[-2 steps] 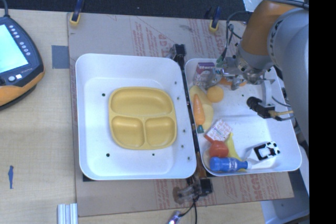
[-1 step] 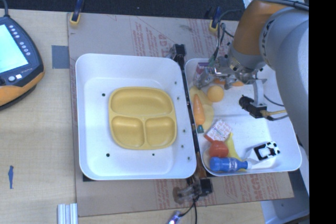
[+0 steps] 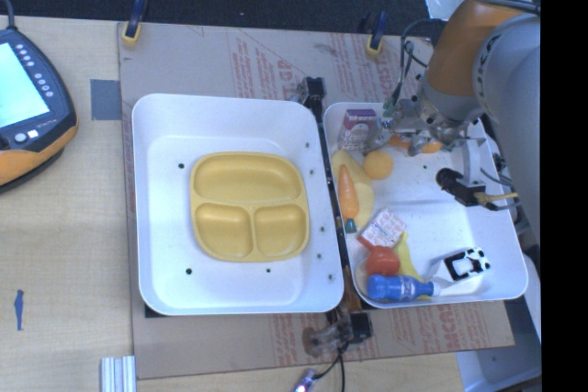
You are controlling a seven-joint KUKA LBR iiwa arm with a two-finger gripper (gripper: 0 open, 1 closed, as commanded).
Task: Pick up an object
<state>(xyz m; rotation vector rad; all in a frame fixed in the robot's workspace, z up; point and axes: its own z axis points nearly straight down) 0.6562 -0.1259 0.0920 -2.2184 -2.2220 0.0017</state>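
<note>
Blue bottle [image 3: 399, 289], lying on its side along the near wall of the right bin [image 3: 441, 220], cap end to the right; one of the loose objects for picking, all of which lie in this bin. Just behind it, a red rounded piece [image 3: 381, 262] touching a yellow banana-shaped piece [image 3: 405, 254]. To the right, near corner: a black-and-white object [image 3: 467, 264], apart from the rest. Next back, a white packet with red print [image 3: 382, 227], tilted, lying against the red piece. Along the left wall: a toy carrot [image 3: 347, 189], lengthways, resting on a pale yellow piece [image 3: 365, 193]. Farther, an orange ball [image 3: 377, 164], just beyond the yellow piece. Far left corner: a small box with a dark red label [image 3: 360, 117], with a clear wrapped item [image 3: 354, 139] in front of it; details too small to tell. Gripper [image 3: 415, 140]: low over the far end of the right bin, just right of the orange ball, on the grey arm with orange band [image 3: 464, 41] entering from the right; whether it is released, clenched or grasping anything cannot be told. Left bin [image 3: 165, 225]: holds a yellow divided plate [image 3: 250, 204], three compartments, centred. Bench, far left: a teach pendant [image 3: 23, 106] with a lit screen. Far edge: two blue-and-yellow clamps [image 3: 135, 18].
</note>
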